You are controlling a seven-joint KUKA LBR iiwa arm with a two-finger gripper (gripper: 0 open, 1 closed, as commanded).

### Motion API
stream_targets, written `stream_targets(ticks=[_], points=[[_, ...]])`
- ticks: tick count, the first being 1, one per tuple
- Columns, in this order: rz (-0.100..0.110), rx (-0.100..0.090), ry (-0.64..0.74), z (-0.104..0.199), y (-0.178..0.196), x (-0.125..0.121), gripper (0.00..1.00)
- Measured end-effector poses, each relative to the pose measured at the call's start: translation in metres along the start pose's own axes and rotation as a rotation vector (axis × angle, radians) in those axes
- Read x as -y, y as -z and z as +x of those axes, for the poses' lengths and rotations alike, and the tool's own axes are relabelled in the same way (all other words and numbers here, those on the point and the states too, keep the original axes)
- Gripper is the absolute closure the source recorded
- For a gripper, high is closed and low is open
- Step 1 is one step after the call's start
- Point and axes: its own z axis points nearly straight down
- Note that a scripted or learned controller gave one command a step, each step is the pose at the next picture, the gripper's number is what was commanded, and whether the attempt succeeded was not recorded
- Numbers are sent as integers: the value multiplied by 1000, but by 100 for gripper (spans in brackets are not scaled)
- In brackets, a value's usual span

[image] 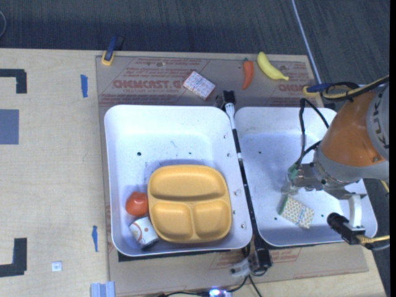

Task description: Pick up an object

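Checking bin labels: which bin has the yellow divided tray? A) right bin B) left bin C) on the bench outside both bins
B: the yellow divided tray lies in the left bin, beside a small red ball; the gripper works over the right bin.

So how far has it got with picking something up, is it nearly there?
Done: the arm has reached into the right bin, and its gripper sits just above a small patterned packet lying on the bin floor. In hand: nothing visibly; the packet looks flat on the floor, not lifted. Left: closing on it and raising it. The yellow tray and red ball in the left bin look untouched.
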Motion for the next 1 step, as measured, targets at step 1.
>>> stream_targets(ticks=[1], points=[[0, 0, 0, 0, 0, 0, 0]])
